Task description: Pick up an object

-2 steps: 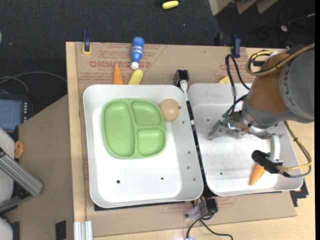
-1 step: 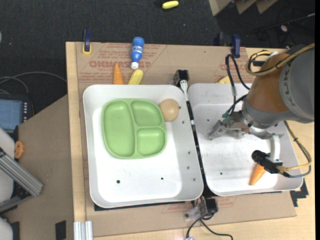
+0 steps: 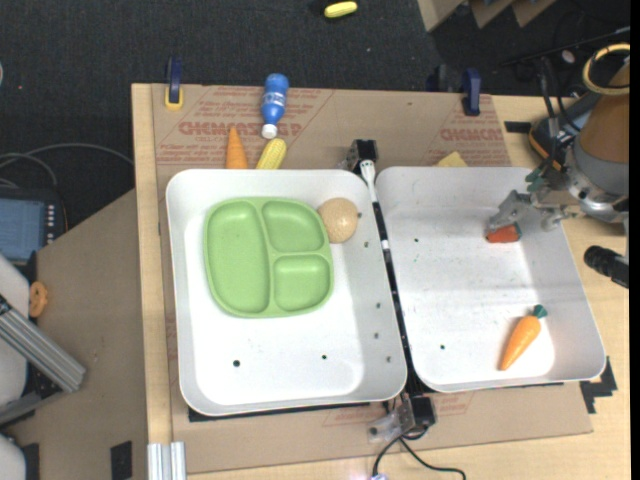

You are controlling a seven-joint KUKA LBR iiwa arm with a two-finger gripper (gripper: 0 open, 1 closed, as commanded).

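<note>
Sitting in the right bin (image 3: 560, 268), near its top right part, is a small red thing (image 3: 503, 233). It looks like a little toy food, but it is too small to name for sure. The gripper (image 3: 515, 211) is right over it, reaching in from the right side. The grey fingers point down and left at the red thing and seem to touch its top. I cannot tell if the fingers are spread apart or pinching it.

Lower down in the same bin lies a toy carrot (image 3: 521, 339), orange with a green tip. It is well apart from the red thing, close to the bottom right corner.

The left bin (image 3: 270, 368) holds a green plate (image 3: 267, 256) with three parts. A round tan ball (image 3: 339, 218) sits just beside the plate, touching its top right corner.

Behind the left bin, on the brown board (image 3: 330, 118), there is a blue and white bottle (image 3: 274, 103), a yellow corn toy (image 3: 271, 153) and another orange carrot (image 3: 235, 150). A yellow thing (image 3: 341, 9) lies far back on the dark floor.
</note>
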